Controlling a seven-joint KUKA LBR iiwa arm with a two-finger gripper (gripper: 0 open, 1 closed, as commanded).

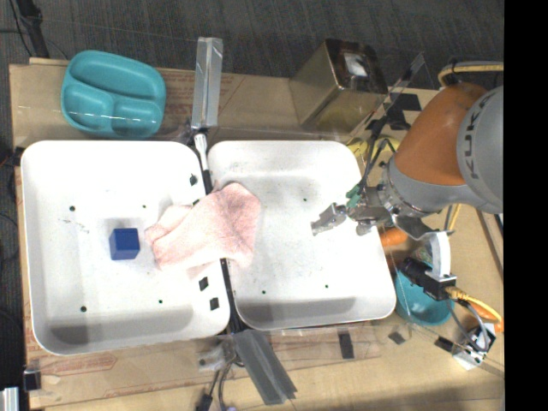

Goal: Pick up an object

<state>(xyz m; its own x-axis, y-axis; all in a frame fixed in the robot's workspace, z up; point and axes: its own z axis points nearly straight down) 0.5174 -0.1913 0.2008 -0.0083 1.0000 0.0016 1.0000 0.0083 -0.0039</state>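
Observation:
A pink cloth lies crumpled across the divider between the two bins, partly in each. A small blue cube rests in the left bin, just left of the cloth. My gripper hovers over the right bin, at its right-hand part, well to the right of the cloth. Its metal fingers point left and nothing shows between them.
A teal plastic tray lies on the bench beyond the left bin. A tan box stands behind the right bin. Cables, an orange item and a blue cup crowd the bench right of the right bin.

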